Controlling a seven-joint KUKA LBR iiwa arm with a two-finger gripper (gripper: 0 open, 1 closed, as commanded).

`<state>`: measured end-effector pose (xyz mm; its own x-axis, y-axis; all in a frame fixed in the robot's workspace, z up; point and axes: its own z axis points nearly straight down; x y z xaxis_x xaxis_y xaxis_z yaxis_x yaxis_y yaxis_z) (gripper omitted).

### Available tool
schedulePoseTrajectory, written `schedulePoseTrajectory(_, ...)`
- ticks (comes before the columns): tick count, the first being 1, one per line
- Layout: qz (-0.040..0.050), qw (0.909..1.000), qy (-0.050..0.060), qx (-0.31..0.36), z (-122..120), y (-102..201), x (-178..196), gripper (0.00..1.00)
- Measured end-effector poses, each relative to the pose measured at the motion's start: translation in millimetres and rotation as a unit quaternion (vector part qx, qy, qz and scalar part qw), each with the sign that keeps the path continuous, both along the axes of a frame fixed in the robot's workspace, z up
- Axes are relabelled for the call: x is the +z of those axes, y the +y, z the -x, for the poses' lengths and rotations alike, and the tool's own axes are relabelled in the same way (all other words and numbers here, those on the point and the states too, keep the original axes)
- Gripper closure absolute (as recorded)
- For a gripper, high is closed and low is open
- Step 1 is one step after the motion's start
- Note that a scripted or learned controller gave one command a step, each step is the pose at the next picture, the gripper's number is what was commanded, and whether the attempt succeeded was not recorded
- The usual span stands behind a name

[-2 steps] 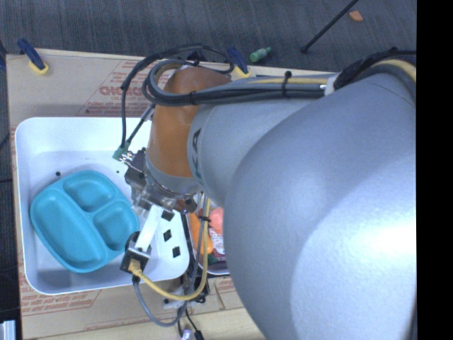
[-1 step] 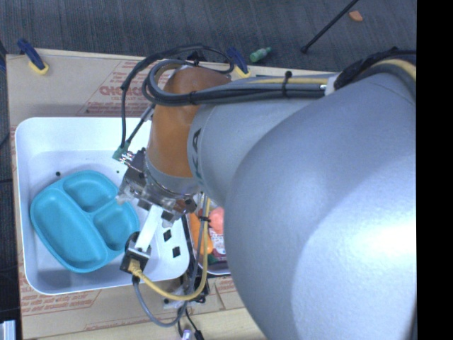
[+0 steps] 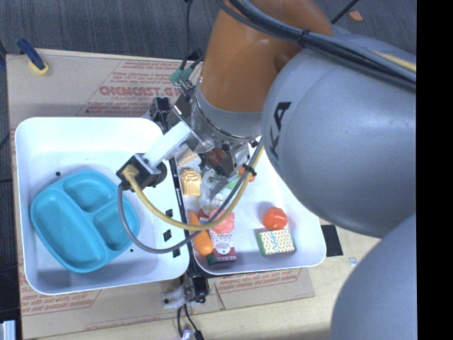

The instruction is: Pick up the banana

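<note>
Looming grey, my arm [image 3: 340, 119] hides much of the right bin [image 3: 311, 250]; whether my fingers [image 3: 216, 179] grip anything I cannot tell; no banana is clearly identifiable among the clutter.

Arm [image 3: 311, 83] enters from the right, large grey body with orange band, covering most of the right bin [image 3: 311, 250]. Gripper [image 3: 216, 183] is low over the right bin's left part, among cluttered items; finger state not readable. Left bin [image 3: 42, 133] holds a blue divided tray [image 3: 81, 218], lying toward its lower left. A yellow hose [image 3: 152, 214] loops from the wrist across the divide between the bins. In the right bin: an orange round object [image 3: 274, 218], a small checkered box [image 3: 276, 242] just below it, a red-labelled packet [image 3: 222, 245], and an orange piece [image 3: 202, 242] at the left wall. Banana not identifiable. Brown cardboard [image 3: 106, 83] lies under both bins.
</note>
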<state>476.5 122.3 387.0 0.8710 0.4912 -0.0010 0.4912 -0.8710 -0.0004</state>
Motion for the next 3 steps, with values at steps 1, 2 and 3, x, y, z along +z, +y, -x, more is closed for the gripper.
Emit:
schedulePoseTrajectory(1,0.0011,0.9982,0.003,-0.06,-86.8,35.0,-106.3,0.0)
schedulePoseTrajectory(2,0.0002,0.9914,0.001,-0.131,-127.2,-30.9,-45.5,0.0)
schedulePoseTrajectory(3,-0.0007,0.9944,0.004,-0.106,-100.4,-45.8,-164.8,0.0)
